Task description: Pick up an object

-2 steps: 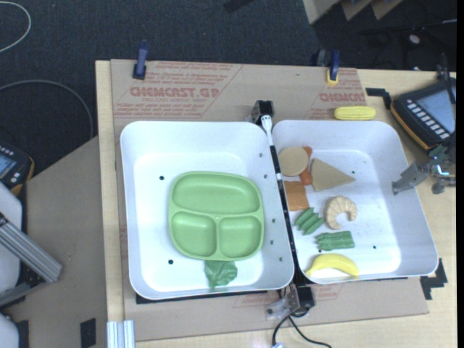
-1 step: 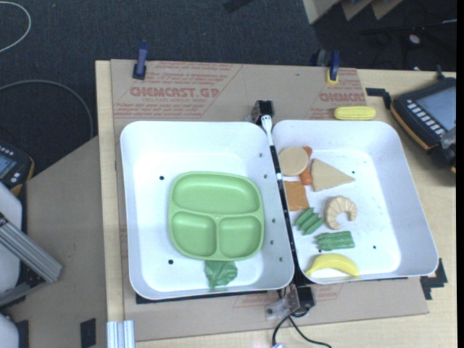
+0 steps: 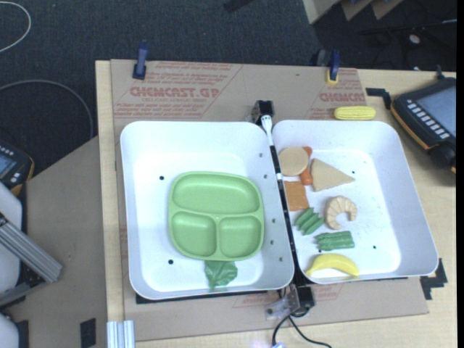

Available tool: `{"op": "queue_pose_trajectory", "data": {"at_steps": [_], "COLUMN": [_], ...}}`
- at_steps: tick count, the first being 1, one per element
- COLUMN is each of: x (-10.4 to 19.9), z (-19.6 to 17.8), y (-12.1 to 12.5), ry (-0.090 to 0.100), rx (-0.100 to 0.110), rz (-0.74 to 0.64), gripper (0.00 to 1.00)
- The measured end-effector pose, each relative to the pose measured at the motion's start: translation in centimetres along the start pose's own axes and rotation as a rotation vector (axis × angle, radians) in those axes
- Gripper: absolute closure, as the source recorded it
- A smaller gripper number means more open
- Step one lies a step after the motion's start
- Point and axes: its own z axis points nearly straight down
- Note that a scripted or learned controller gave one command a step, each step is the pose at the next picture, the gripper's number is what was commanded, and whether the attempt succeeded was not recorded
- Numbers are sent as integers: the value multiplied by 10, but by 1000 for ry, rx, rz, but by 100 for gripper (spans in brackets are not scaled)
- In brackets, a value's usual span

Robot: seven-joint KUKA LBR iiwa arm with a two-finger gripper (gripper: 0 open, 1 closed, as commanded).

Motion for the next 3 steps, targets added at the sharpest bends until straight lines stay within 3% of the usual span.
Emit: {"op": "queue_pose_trajectory", "data": {"at_steps": [1, 2, 3], "x": [38, 134, 178], "z": [112, 237, 245], "y": [-3, -5, -3], "ry": [9, 10, 8], "rx": [19, 22, 12], "rz": [-1, -6, -3], "gripper": [100, 100, 100]}}
